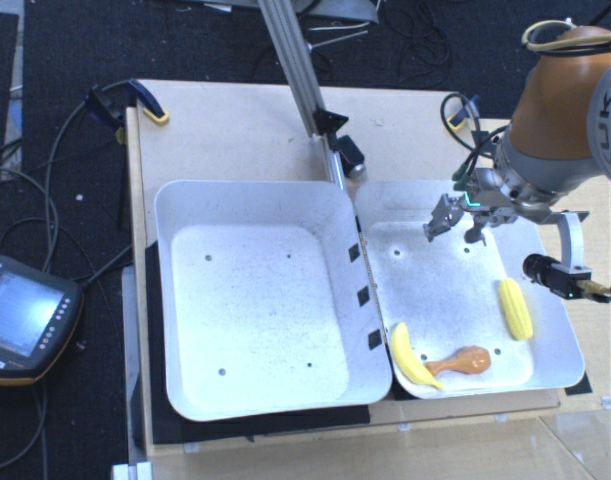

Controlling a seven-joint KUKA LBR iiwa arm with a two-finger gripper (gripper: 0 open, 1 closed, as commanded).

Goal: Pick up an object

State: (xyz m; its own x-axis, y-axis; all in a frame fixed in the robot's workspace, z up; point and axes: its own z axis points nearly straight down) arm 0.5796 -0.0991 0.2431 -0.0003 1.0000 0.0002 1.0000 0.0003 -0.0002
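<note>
Nearest the camera, a banana [411, 358], a brown drumstick-shaped toy [461, 362] and a corn cob [515, 308] lie along the right bin's [425, 268] near edge. Farther back the gripper [457, 222] hangs above bare bin floor, fingers spread and empty. This looks like the approach step; next it must travel toward one object and descend.

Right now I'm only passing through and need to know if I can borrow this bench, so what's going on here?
A grey and orange robot arm reaches in from the right, its gripper hovering over the upper part of the right bin. It has nothing between its fingers. Three toy foods lie near that bin's lower edge: a banana, a brown drumstick and a corn cob, all untouched. The left bin sits beside it. The pick has not happened yet.
</note>
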